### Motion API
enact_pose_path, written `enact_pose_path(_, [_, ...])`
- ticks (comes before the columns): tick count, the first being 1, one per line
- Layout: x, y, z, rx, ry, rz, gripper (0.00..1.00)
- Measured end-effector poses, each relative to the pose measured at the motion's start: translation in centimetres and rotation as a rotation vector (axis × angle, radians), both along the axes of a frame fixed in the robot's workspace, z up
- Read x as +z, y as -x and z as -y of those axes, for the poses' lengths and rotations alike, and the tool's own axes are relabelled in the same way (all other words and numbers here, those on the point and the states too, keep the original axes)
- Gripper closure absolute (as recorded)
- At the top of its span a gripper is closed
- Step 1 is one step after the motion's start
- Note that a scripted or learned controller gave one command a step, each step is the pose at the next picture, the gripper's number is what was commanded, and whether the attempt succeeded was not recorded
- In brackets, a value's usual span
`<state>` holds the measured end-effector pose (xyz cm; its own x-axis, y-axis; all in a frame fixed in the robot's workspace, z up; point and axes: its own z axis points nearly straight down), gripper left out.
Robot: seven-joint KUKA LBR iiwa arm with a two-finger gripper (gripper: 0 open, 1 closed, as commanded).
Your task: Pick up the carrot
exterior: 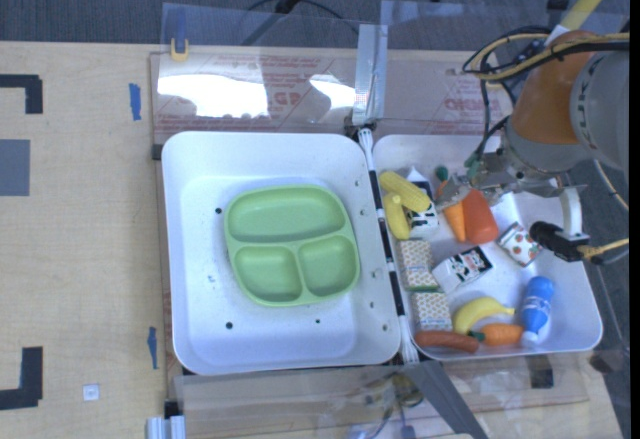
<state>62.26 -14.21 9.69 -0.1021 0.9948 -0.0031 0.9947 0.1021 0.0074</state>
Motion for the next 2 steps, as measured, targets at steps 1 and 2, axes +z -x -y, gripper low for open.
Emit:
enact_pose_path(1, [1.5,-0.1,0.2,-0.001,0.004,0.004,1.00])
enact_pose_path(2, [11.0,4.7,-7.2,-0.129,-0.003,-0.007,1.00])
